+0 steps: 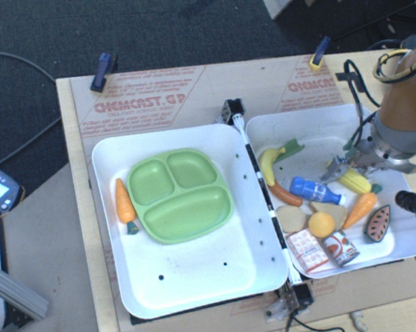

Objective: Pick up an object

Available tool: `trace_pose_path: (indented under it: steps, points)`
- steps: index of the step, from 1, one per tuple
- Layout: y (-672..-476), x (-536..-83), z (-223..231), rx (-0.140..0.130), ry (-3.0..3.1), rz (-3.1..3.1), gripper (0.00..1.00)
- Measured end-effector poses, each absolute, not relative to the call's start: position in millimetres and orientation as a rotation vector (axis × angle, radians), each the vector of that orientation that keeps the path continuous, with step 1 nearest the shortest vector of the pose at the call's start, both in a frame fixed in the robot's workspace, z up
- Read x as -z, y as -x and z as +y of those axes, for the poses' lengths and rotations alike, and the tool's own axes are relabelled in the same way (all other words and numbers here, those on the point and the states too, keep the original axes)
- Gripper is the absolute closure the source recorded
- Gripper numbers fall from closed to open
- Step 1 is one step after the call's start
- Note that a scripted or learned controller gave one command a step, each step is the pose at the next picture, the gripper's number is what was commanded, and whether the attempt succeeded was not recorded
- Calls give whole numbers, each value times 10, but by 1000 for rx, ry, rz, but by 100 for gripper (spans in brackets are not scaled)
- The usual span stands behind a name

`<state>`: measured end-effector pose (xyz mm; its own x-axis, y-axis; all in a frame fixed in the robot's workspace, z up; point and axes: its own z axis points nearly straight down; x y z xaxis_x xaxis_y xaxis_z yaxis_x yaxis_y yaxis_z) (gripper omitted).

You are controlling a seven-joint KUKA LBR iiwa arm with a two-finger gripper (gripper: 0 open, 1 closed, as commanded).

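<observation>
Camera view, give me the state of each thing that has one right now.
Green divided plate: upright in the left bin.
Carrot: lying beside the plate's left edge.
Blue bottle: lying on its side in the right bin.
Banana: lying flat.
Gripper: low over the right bin.

Two bins side by side on the bench

Left bin (132, 283): divided plate (179, 195), with a carrot (124, 202) at its left edge. Right bin (410, 246): banana (270, 163) at rear left; sausage (285, 195) and bottle (315, 190) in front of it; corn cob (354, 181), second carrot (359, 210) and watermelon slice (377, 224) to the right; round fruit (321, 224), carton (306, 251) and can (341, 248) in front.
</observation>
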<state>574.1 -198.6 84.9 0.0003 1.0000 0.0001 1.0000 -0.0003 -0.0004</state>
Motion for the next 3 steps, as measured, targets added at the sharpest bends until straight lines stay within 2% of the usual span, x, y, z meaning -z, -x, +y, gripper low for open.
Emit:
trace_pose_path:
  steps: [1, 2, 3]
  points:
    - [-5747, -949, -1983, 2, 2223, -2221, 100]
    - [-6430, -847, -1292, 1, 2219, -2222, 100]
    - [-5870, -1853, -695, 1, 2219, -2223, 100]
